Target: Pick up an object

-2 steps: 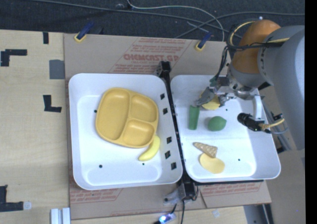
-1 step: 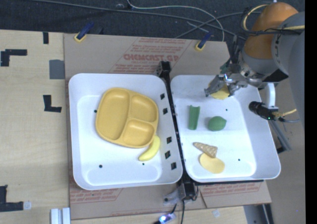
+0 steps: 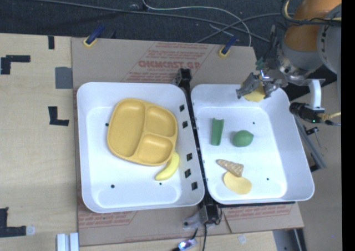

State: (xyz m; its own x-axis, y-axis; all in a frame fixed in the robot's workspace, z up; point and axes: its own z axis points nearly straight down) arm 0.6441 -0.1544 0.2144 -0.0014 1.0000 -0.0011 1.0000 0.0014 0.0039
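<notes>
Object in my grip: I am holding a small yellow piece (image 3: 254,96) between the fingers of my gripper (image 3: 256,90), at the upper right of the frame, just over the far rim of the right bin (image 3: 288,150).
Gripper state: my fingers are clamping on that yellow piece; most of it is hiding under them, so I cannot tell its exact shape.
Risk, hold: I am judging the hold as shallow, since the piece is peeking out below the fingertips; a quick lift could be letting it slip out and drop.
Risk, rim: I am working right at the bin's far edge, so a dropped piece could be landing outside the bin on the cardboard (image 3: 166,61).
Risk, cable: a thin cable (image 3: 233,19) is trailing toward my wrist along the top of the frame; I am judging it a possible snag if I swing wide.
Count, right bin: one green block (image 3: 216,131), one green round lump (image 3: 242,138), one tan wedge (image 3: 230,167), one yellow flat piece (image 3: 237,183), all lying well apart from my gripper.
Count, left bin (image 3: 91,150): one yellow divided plate (image 3: 142,131) and one banana (image 3: 168,167) touching the plate's lower right edge.
Count, bins: two, sitting side by side in mid frame.
Count, clips: two blue-and-yellow clips (image 3: 94,35) are pinning the cardboard's top edge.
</notes>
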